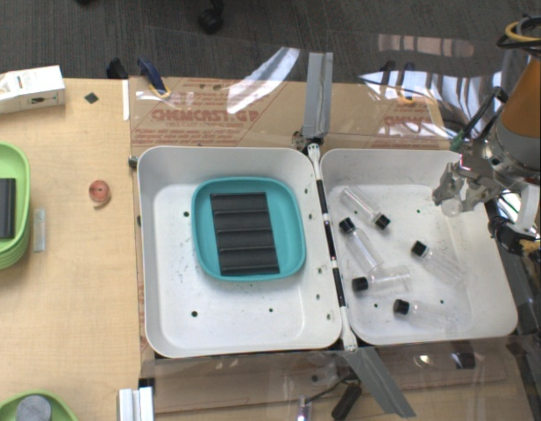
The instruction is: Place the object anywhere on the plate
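The arm is cut off by the right edge; little beyond its orange band and wrist is visible. The gripper, above the right bin's far right corner, is blurred, and its finger state cannot be determined. Inside the right bin, the clear tubes are nearly transparent against the white floor; their outlines and number cannot be fixed with certainty. Well left of the right bin, a green container is cut by the left edge. The dark ridged object on the teal plate cannot be identified.
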Available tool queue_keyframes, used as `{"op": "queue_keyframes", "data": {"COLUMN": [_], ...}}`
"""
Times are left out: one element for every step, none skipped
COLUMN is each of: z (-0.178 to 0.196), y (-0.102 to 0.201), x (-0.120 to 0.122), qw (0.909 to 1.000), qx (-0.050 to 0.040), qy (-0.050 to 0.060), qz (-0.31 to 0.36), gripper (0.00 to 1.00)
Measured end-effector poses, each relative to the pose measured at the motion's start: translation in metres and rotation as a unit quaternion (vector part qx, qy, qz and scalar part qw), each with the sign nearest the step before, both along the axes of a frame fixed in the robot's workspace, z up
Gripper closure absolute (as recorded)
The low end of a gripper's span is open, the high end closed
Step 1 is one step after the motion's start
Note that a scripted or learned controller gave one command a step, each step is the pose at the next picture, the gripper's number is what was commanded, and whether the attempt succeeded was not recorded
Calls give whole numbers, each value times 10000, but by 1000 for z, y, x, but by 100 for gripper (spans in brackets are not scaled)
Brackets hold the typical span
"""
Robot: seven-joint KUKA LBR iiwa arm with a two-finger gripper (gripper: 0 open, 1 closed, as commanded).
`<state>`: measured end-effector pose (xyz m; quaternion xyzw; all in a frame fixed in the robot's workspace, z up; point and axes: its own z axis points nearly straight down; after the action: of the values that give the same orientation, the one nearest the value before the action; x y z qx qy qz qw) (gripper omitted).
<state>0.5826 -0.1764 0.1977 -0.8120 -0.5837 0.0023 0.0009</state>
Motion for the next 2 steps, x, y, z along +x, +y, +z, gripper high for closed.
{"op": "queue_keyframes", "data": {"z": [0,64], "y": [0,-35], "x": [0,-30], "qw": [10000,9994], "qx": [0,-2], "qy": [-2,-11], "qz": [-2,-347], "gripper": [0,0]}}
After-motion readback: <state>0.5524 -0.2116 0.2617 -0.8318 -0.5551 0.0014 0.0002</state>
